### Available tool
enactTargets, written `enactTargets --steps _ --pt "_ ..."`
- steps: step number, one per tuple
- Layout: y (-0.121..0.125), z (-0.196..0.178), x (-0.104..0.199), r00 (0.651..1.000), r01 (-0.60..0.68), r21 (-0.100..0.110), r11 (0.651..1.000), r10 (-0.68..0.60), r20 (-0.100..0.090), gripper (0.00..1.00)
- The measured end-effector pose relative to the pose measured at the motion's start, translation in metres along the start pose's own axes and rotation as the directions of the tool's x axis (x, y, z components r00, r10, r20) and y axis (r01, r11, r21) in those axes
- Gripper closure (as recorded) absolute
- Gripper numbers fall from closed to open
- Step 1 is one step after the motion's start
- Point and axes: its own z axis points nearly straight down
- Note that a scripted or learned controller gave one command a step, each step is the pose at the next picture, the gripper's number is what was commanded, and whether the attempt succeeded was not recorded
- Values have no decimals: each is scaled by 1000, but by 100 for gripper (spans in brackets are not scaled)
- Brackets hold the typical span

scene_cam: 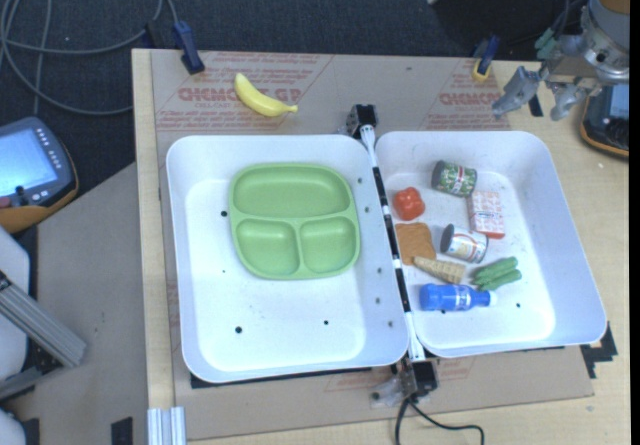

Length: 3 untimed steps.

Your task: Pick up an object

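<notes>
The right bin (560, 233) holds several small items: a green can (454, 178), a red tomato-like piece (408, 202), a red and white packet (487, 213), a brown cracker (413, 238), a small silver can (465, 245), a tan cone (440, 268), a green pod (497, 273) and a blue bottle (452, 298). My gripper (538, 95) hangs above the bench beyond the bin's far right corner. It is open, with nothing between its fingers, and well apart from all the items.
The left bin (200, 313) carries a green divided plate (295, 218). A yellow banana (262, 96) lies on the bench behind the left bin. Blue clamps (186, 45) grip the board's far edge. A divider rail (385, 233) runs between the bins.
</notes>
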Motion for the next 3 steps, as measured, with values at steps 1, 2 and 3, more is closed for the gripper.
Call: enactTargets --steps 1,2,3 --pt "-12 107 40 1000 1 1 1000 -1 -1 0" --pt "3 194 38 1000 1 0 1000 -1 0 0" --pt "5 182 38 1000 2 -5 1000 -2 1 100"
